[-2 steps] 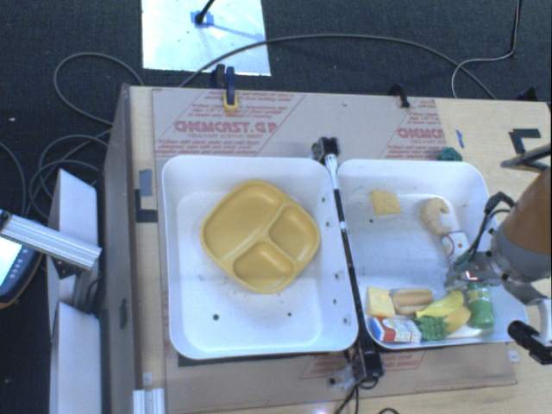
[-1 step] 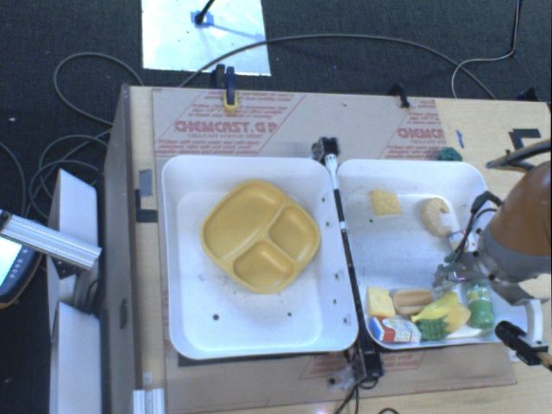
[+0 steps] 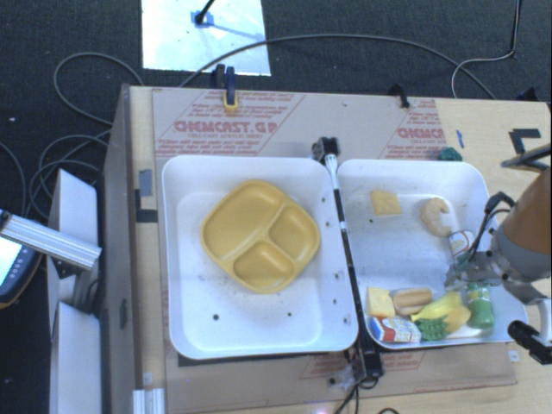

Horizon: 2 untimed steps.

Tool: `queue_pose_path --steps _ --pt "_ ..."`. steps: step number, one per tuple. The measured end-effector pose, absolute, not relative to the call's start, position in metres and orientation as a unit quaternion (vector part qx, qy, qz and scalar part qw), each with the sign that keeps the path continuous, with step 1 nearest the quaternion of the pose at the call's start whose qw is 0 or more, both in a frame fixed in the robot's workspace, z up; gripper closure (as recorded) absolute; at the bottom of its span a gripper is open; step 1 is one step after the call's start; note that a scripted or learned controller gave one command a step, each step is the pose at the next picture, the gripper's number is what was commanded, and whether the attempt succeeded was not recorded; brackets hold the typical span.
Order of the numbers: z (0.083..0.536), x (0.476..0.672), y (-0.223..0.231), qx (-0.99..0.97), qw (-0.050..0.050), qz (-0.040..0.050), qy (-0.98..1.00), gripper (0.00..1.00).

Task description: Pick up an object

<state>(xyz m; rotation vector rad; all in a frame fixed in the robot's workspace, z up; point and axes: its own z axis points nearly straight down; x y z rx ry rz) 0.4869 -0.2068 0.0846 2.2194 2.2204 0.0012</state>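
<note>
The right bin (image 3: 405,248) holds several toy foods. A yellow cheese square (image 3: 385,203) and a beige bun (image 3: 437,216) lie near its far side. Along the near edge lie a cheese wedge (image 3: 379,302), a hot dog bun (image 3: 412,298), a banana (image 3: 447,309), a green leafy piece (image 3: 434,328), a green bottle (image 3: 479,310) and a red-and-white carton (image 3: 397,329). My gripper (image 3: 466,272) hangs low at the bin's right side, just above the bottle and the banana's end. Nothing can be seen held in it.
In the left bin (image 3: 194,317) rests a yellow divided plate (image 3: 260,235). A black divider rail (image 3: 343,240) runs between the bins. The grey arm (image 3: 522,248) comes in over the right bin's right rim. Cardboard backs the bench behind the bins.
</note>
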Motion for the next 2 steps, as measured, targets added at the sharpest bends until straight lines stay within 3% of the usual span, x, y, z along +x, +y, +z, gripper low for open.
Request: queue_pose_path --steps 2 --pt "0.084 0.501 -0.206 0.706 0.001 0.0007 0.709 1.0"
